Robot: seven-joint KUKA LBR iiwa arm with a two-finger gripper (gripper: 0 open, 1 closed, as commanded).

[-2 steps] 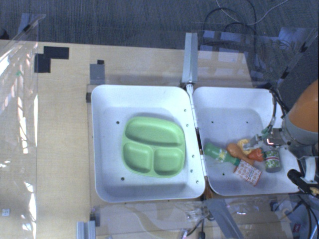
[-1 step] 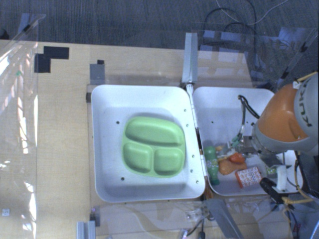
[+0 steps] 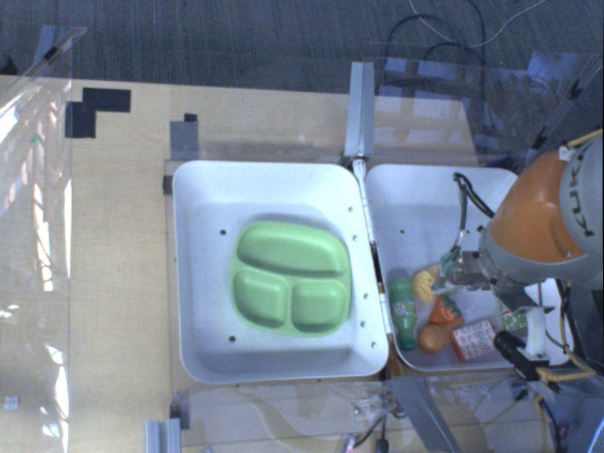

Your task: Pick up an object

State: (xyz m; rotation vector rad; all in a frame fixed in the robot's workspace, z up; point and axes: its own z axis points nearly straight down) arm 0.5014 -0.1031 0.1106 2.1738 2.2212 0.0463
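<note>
The right bin holds several small items along its near side. A green bottle-shaped item lies by the left wall, with a yellow item beside it. An orange round item sits next to a red box, and an orange-red piece lies between them. My gripper hangs low just right of the yellow item and above the orange-red piece. The orange wrist band hides the bin's right part.
The left bin holds a green divided plate. A small green and white item lies at the right bin's near right. A metal divider post stands behind the bins, and cables run at the back right.
</note>
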